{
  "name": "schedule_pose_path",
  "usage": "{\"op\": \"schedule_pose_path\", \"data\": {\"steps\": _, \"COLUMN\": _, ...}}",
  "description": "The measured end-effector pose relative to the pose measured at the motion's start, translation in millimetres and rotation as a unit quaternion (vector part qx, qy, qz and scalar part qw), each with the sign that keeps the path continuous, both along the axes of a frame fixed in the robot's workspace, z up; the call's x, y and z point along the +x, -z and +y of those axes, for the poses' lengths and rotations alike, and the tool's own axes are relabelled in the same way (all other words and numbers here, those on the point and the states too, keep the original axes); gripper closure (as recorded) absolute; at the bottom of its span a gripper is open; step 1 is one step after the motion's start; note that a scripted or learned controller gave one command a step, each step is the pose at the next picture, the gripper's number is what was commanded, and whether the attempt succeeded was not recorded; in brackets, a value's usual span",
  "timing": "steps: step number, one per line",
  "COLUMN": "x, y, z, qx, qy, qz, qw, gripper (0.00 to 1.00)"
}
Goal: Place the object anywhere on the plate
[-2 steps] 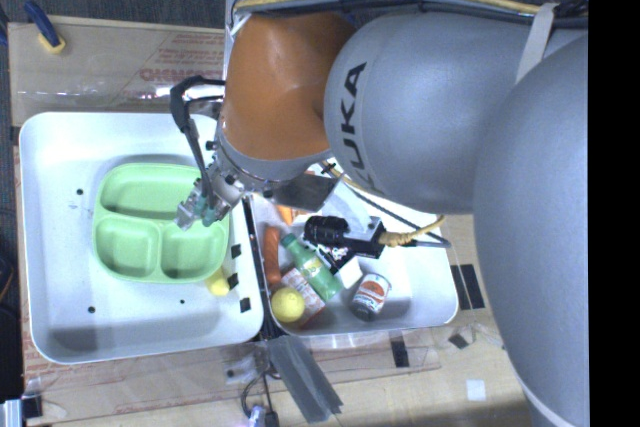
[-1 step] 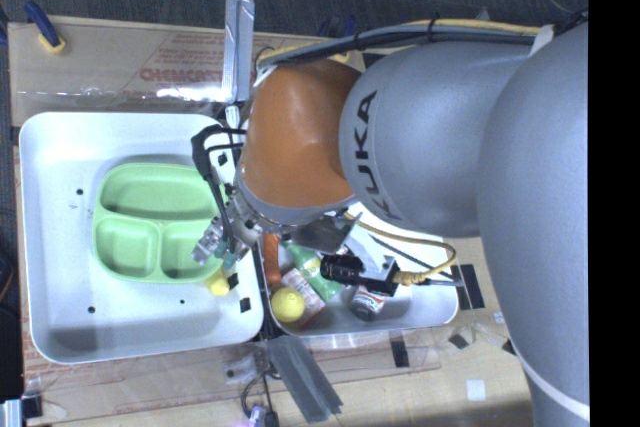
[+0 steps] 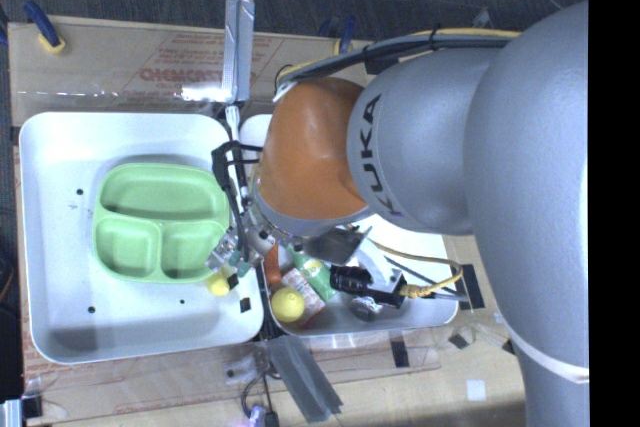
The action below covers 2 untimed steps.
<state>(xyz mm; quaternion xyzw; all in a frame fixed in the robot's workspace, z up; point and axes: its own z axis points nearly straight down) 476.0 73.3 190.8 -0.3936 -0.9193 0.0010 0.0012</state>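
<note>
A light green plate [image 3: 160, 220] with three compartments lies in the left white bin [image 3: 60, 315]. My gripper [image 3: 233, 260] hangs at the plate's lower right corner, just over the ridge between the two bins. Directly below it, beside the plate's rim, sits a small yellow object [image 3: 218, 286] on the floor of the left bin. Whether the gripper touches that object cannot be made out. The arm's orange band and grey body cover most of the right bin.
In the right bin [image 3: 440, 315] I see a yellow ball [image 3: 288, 305], a red item [image 3: 272, 270] and a green-and-white item [image 3: 312, 277] crowded at its left end. A metal bar [image 3: 238, 50] stands behind the bins.
</note>
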Motion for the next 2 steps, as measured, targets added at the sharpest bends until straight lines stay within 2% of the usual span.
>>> {"op": "schedule_pose_path", "data": {"steps": 1, "x": 66, "y": -72, "z": 56, "qx": 0.0001, "qy": 0.046, "qz": -0.001, "qw": 0.9989, "gripper": 1.0}}
{"op": "schedule_pose_path", "data": {"steps": 2, "x": 66, "y": -165, "z": 69, "qx": 0.0, "qy": 0.074, "qz": -0.001, "qw": 0.9972, "gripper": 1.0}}
